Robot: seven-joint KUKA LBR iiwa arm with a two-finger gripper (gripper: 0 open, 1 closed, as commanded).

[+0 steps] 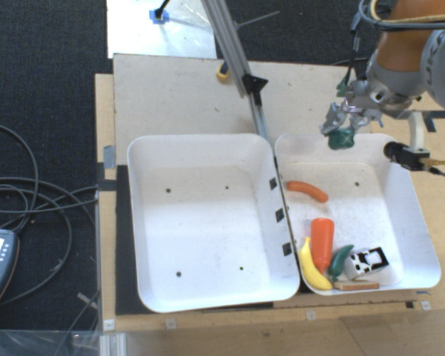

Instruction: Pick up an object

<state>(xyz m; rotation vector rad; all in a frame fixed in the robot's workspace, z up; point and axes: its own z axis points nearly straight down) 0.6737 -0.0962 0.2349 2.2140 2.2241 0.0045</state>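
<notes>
Two white bins sit before you; the gripper (343, 127) hangs over the far edge of the right bin (411, 221), its fingers closed on a small dark green object (341, 139); an orange sausage (307, 190), carrot (322, 243) and banana (311, 267) lie below in that bin.
</notes>
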